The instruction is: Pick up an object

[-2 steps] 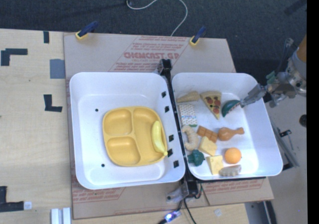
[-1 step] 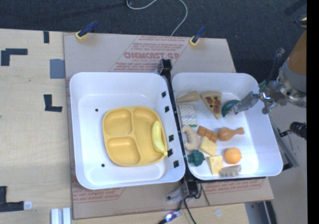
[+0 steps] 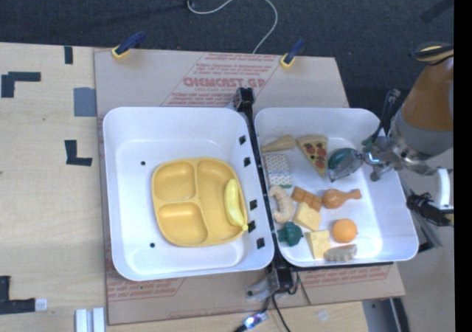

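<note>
right bin (image 3: 389, 246) crowded, left bin (image 3: 125, 198) roomier

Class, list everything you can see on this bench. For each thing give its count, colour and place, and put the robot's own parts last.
Bins: two, white, side by side on cardboard.
Divided tray: one, yellow, left bin.
Banana: one, yellow, on the tray's right edge.
Pizza slice: one, right bin, far side.
Orange: one, orange, right bin, near side.
Drumstick: one, brown, right bin, middle.
Cheese pieces: two, pale yellow, right bin.
Teal item: one, by the hand.
Clamps: two, blue-yellow, cardboard's far edge.
Arm: one, grey and orange, right.
Hand: one, over the right bin.
</note>
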